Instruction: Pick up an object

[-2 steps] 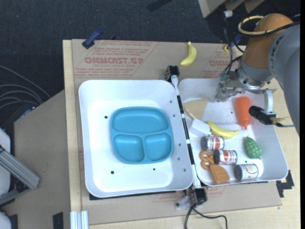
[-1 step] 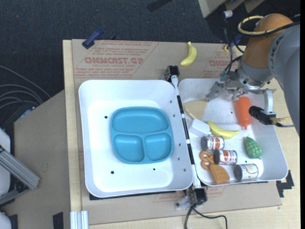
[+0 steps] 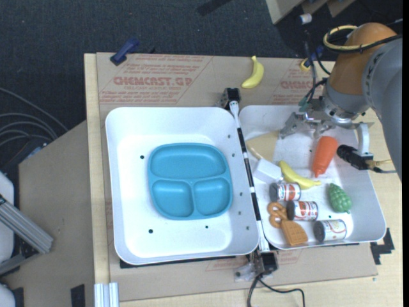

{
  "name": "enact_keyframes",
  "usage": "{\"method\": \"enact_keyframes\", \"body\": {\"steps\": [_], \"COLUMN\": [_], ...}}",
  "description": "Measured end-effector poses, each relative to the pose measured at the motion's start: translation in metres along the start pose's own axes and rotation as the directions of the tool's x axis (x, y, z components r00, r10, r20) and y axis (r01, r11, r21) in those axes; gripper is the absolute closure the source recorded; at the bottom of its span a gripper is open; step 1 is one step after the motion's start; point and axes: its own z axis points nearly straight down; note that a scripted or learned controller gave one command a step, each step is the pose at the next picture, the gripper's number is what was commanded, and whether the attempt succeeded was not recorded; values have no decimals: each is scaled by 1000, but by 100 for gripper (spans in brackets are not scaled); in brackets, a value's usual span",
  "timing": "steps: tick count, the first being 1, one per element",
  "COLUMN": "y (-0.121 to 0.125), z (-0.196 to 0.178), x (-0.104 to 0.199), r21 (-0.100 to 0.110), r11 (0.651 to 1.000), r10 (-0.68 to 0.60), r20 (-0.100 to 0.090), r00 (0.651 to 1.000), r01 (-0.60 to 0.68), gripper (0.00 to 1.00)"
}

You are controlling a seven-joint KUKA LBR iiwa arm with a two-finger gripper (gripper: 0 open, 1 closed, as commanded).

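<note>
I am looking at a robotics lab, not a home. The bench (image 3: 192, 75) is covered with printed cardboard, loose cables (image 3: 25, 126) lie on the dark carpet floor (image 3: 64, 18), and an aluminium profile (image 3: 25, 226) stands at the left. The food in the right bin (image 3: 374, 203) is plastic toys.

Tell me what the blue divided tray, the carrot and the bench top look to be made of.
Blue divided tray: likely moulded plastic, matte with a soft sheen; one uniform colour, rounded compartment edges.
Carrot: probably toy plastic or rubber; flat, even orange, smooth surface.
Bench top: apparently cardboard or paper-faced sheet; dull tan with red printed lettering across it.
</note>
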Motion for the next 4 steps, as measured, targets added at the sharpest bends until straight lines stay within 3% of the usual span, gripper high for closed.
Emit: {"method": "enact_keyframes", "body": {"steps": [3,4], "y": [-4,-3], "z": [0,-11], "x": [-5,-5], "r21": [2,-1], "r11": [1000,1000], "r10": [1,0], "r20": [0,1], "r00": [1000,1000], "r01": [-1,0], "gripper": [0,100]}}
